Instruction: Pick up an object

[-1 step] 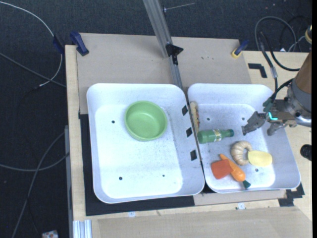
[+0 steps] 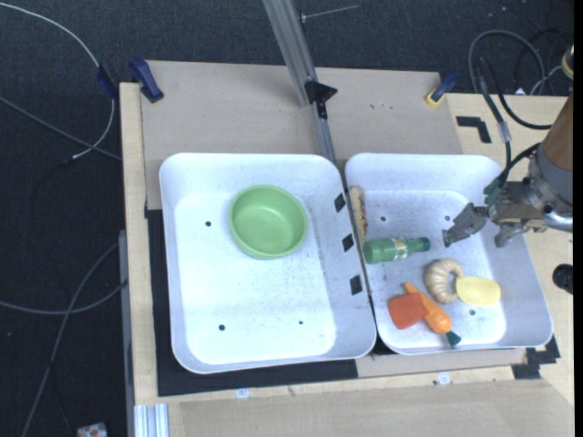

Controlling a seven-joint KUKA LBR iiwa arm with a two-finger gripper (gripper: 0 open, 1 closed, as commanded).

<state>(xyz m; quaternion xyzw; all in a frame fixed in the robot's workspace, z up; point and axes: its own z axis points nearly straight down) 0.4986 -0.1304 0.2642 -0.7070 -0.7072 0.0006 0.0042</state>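
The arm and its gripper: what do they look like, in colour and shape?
The arm is grey and rounded at the wrist, with a dark cable looping beside it. The gripper has a pale metallic body and two dark, tapered fingers.

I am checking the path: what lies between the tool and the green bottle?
Bare white bin floor in the camera view; nothing between tool and bottle.

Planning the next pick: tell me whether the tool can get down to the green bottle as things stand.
Probably yes. The tool hangs open over the right bin, just right of the green bottle, which lies flat with bare floor between them. The wooden stick and the ring-shaped toy lie nearby but apart.
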